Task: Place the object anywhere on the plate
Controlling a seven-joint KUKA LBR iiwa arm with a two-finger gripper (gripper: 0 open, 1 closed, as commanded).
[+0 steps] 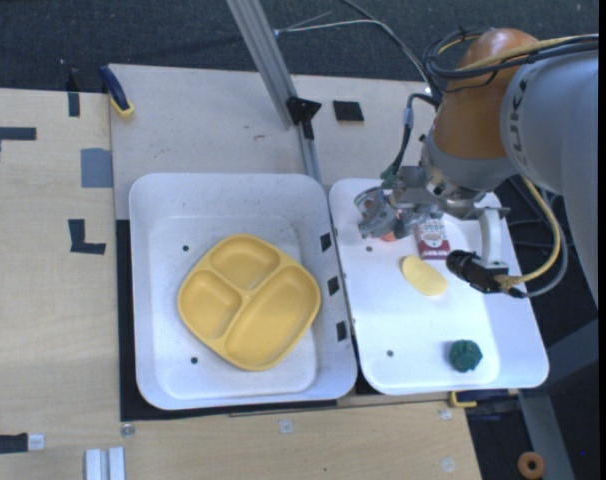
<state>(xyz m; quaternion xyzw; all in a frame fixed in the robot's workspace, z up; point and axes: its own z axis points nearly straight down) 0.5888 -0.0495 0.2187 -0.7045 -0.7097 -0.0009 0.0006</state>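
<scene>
Camera view: claw (383, 216) low in right bin (503, 363), upper centre-right of frame; whether clenched or released, cannot tell. Your likely object: pale yellow oval piece (423, 275), just below claw, lying flat. Judge it light, smooth, maybe slippery; pinch across narrow width. Yellow plate (248, 300) waits in left bin (153, 268).
</scene>
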